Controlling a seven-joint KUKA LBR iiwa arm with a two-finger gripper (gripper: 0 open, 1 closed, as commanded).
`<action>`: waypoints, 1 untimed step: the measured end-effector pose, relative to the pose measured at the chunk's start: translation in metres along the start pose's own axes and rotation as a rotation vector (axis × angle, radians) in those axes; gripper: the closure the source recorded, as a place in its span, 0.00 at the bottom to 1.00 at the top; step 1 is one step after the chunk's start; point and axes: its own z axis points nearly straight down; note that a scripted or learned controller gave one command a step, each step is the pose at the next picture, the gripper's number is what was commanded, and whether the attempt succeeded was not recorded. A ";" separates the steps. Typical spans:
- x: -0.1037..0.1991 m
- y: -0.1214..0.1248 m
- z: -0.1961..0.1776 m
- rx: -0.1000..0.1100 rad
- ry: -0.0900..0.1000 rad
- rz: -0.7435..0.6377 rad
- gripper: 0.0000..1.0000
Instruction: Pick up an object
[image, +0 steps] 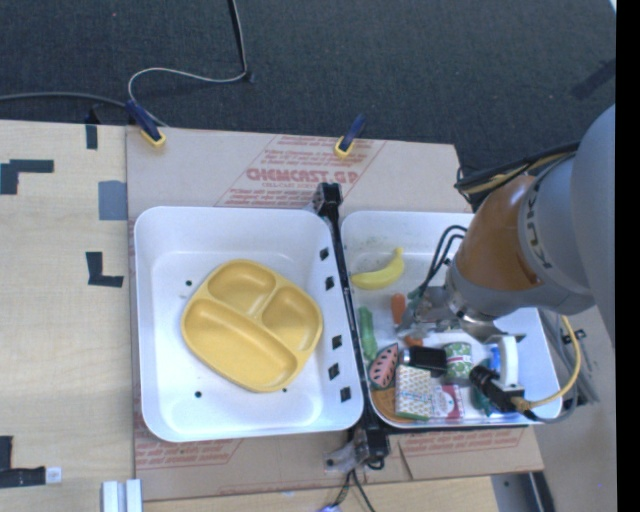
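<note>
- Left bin (150, 300): yellow tray (252, 323) mid-floor, bare white floor round it to every wall.
- Right bin (548, 372): crowded; arm (520, 250) covering its middle.
- Gripper (425, 318) low near the divider; finger state impossible to tell.
- Banana (380, 272) near far wall, apart from the clutter.
- Patterned packet (428, 392) against near wall.

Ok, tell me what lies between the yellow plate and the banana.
In the camera view, the bins' white walls and the black divider strip lie between the yellow plate and the banana.
</note>
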 end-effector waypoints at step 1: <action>0.030 0.065 -0.144 0.020 0.007 -0.003 1.00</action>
